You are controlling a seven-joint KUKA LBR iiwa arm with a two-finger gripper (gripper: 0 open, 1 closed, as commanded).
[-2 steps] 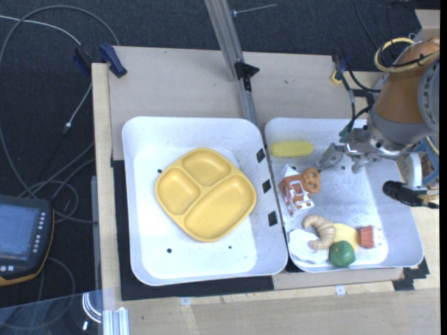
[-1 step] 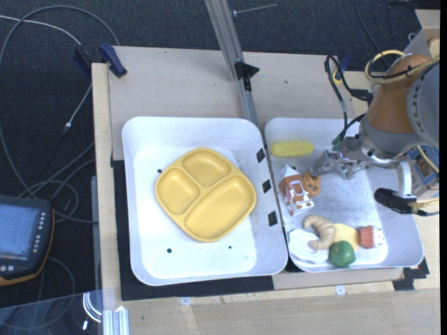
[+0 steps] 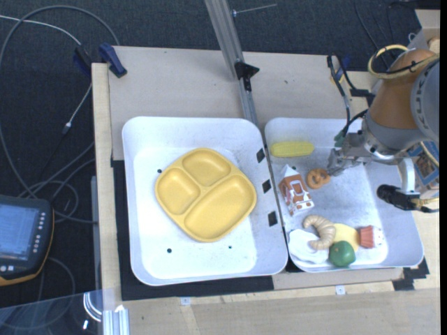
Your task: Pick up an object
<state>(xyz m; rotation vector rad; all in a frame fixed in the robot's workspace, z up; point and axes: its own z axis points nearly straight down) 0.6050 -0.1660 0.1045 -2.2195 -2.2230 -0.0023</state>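
**Approach to the pretzel, right bin**

In the right bin (image 3: 391, 257), the gripper (image 3: 340, 160) sits low over the floor, just beside a small brown pretzel (image 3: 318, 179); whether the fingers are open or closed cannot be told at this size; nothing is seen between them, so no grasp is confirmed. Judged step: final approach to a pick; the pretzel is the likeliest target, being nearest the tip. The next move calls for centring over the pretzel, closing on it, and lifting straight up.

Surrounding items: a corn cob (image 3: 292, 149) lies near the far wall; a small red-and-white carton (image 3: 295, 192) lies just beside the pretzel toward the divider and may be nudged; a croissant (image 3: 320, 230), a green ball (image 3: 341, 254) and a red-and-white block (image 3: 368, 236) crowd the near edge, apart from the tip. The left bin (image 3: 140, 187) holds a yellow divided tray (image 3: 205, 194).
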